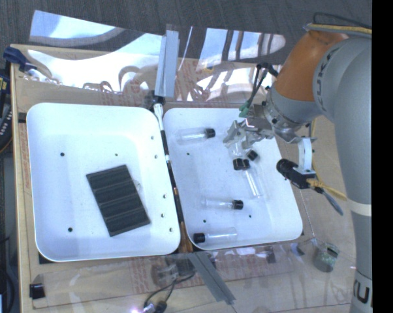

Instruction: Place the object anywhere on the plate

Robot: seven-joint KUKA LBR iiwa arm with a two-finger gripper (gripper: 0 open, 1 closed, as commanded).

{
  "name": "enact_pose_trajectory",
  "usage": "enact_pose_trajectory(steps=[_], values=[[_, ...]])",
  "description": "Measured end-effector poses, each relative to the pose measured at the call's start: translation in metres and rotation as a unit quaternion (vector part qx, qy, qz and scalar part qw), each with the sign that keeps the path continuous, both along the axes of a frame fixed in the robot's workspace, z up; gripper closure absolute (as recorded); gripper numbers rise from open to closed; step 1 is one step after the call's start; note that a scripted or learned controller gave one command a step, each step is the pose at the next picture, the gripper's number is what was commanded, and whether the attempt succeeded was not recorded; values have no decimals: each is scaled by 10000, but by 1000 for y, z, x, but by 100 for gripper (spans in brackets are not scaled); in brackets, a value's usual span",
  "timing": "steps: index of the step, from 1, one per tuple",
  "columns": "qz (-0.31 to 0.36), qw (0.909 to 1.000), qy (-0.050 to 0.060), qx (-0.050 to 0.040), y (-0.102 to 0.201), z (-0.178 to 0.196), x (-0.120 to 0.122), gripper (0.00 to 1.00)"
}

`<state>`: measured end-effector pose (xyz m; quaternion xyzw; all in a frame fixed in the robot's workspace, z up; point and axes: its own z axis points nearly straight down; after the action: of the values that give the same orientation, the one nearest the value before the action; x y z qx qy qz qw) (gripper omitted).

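Left bin [46,119]: dark ribbed plate [118,200], long axis upper-left to lower-right. Right bin [284,223]: capped clear tubes scattered; one tube [247,175] runs steeply, black cap uppermost, below the gripper [243,134]. Jaws' state cannot be told.

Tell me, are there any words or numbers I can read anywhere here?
None can be read. The dark ribbed plate, the clear tubes, the white bins and the arm's orange band bear no legible print. A mark at the arm's bottom edge is cut off and blurred.
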<state>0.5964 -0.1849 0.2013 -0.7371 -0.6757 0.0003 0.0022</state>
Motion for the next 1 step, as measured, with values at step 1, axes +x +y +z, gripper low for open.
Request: enact_pose_trajectory(steps=[1], values=[[-299,9996,-9,-4,69,29,53,100]])
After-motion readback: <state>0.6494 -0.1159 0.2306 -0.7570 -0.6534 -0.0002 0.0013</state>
